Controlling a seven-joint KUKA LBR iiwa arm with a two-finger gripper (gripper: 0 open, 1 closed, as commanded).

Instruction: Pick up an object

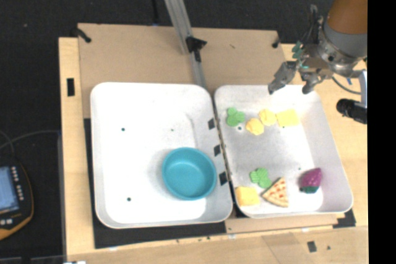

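The bench holds two white bins side by side. The left bin (124, 114) has one blue bowl (189, 172) near its lower right corner. The right bin (328, 145) has many small toy foods in it. The arm (348, 6) reaches in from the right, and its gripper (291, 85) hangs over the top edge of the right bin. Its two fingers stand apart, and nothing is between them.

The bowl is the biggest thing. It looks stiff and light, but smooth, so it may slip; the rim is the best place to pinch.

The toy foods are small and look light and hard. I count one purple piece (310, 179), one pizza slice (276, 193), one flat yellow square (287, 118), one yellow wedge (247, 196), two round yellow bits (260, 122) that touch each other, and two green leafy bits (234, 117), one up high and one low. The yellow square is nearest the gripper. It lies flat, so I think it needs a pinch on two side edges.
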